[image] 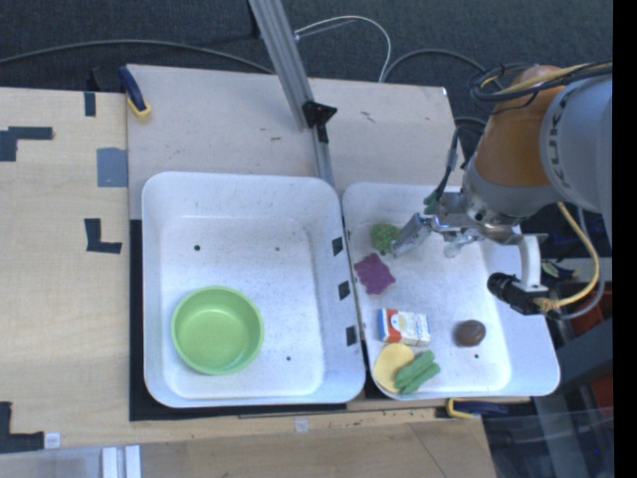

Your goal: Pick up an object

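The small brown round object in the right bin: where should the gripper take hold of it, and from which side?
Grip the brown round object across its middle, coming straight down from above. It looks low and rounded, with no handle or edge to favour, and it sits apart from the carton and the bin wall, so fingers should fit either side. The gripper is now near the green leafy piece.

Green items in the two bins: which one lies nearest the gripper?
The small green broccoli-like piece, just left of the gripper. The green bowl and green pod lie farther off.

A bowl sits in the left bin; the right bin holds several small items.
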